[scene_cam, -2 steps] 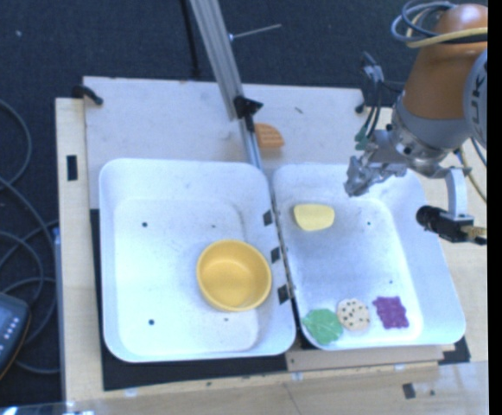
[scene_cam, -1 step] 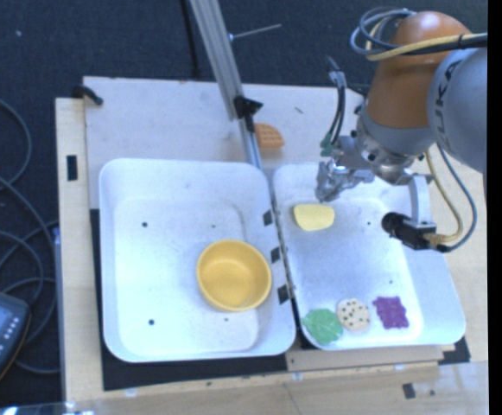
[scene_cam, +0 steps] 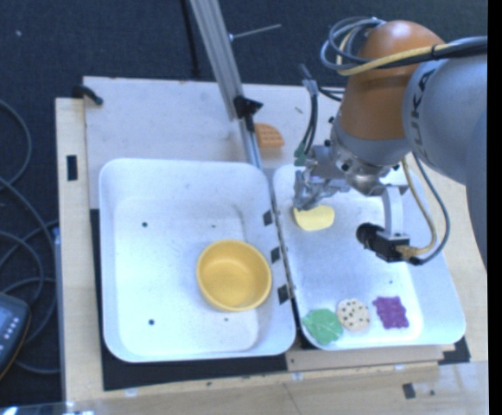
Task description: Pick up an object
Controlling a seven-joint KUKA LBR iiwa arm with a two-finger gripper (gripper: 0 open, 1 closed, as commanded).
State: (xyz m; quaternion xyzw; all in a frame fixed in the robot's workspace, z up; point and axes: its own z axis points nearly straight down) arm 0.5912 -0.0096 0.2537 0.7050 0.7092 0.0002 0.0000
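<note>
Pale yellow piece (scene_cam: 314,219) lying flat on the floor of the right bin (scene_cam: 423,305), directly under the gripper (scene_cam: 308,195) and touching or nearly touching its fingertips; contact hard to judge from this slant. Going left to right: well off to the gripper's left and a little nearer the camera, yellow bowl (scene_cam: 233,274) sitting upright in the left bin (scene_cam: 138,197), close to the divider between the bins. Just behind the gripper and to its left, slanted metal rail (scene_cam: 220,59) crossing the bench, with an orange object (scene_cam: 269,137) beside its lower end, outside the bins. Gripper pointing down over the pale yellow piece, fingers blurred and dark; whether spread or closed cannot be told, and nothing seen lifted between them. Nearer the camera than the gripper, along the front edge of the right bin: green piece (scene_cam: 321,324), spotted cookie (scene_cam: 352,315), purple piece (scene_cam: 390,311), in a row, close together.
</note>
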